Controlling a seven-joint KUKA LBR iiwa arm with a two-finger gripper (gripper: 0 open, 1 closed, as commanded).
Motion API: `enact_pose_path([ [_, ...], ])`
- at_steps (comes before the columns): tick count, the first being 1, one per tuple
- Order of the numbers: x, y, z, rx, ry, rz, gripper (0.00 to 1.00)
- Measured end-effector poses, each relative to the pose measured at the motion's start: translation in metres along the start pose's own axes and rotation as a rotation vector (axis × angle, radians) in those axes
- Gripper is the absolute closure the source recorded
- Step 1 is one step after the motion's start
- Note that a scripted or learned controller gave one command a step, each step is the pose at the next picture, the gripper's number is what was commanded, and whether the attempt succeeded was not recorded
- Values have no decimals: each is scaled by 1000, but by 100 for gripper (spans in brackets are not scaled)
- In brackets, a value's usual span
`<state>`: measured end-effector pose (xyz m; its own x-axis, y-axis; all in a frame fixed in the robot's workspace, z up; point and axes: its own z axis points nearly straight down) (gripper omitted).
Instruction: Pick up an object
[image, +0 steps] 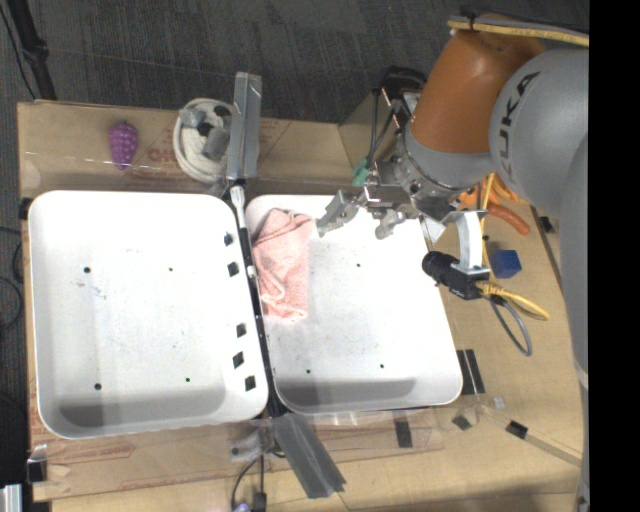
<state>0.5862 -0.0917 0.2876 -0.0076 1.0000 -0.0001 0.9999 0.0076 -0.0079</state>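
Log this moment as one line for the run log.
arm: over right bin far edge | claw: open, holding nothing | pink cloth: crumpled at right bin's left wall | pick: not yet done

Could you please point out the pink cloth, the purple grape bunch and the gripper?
crumpled pink cloth (281, 262), camera view, middle of the fabric.
purple plastic grape bunch (123, 143), camera view, its centre.
two-finger gripper (356, 221), camera view, between fingertips.

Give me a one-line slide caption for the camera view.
KUKA arm's open gripper hovers over the right bin, just right of a crumpled pink cloth lying against the bin's left wall.
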Motion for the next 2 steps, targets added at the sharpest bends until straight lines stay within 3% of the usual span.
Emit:
enact_pose_path([
  [1, -17, 40, 83, 0, -1, -72, 0],
  [2, -17, 40, 83, 0, -1, -72, 0],
])
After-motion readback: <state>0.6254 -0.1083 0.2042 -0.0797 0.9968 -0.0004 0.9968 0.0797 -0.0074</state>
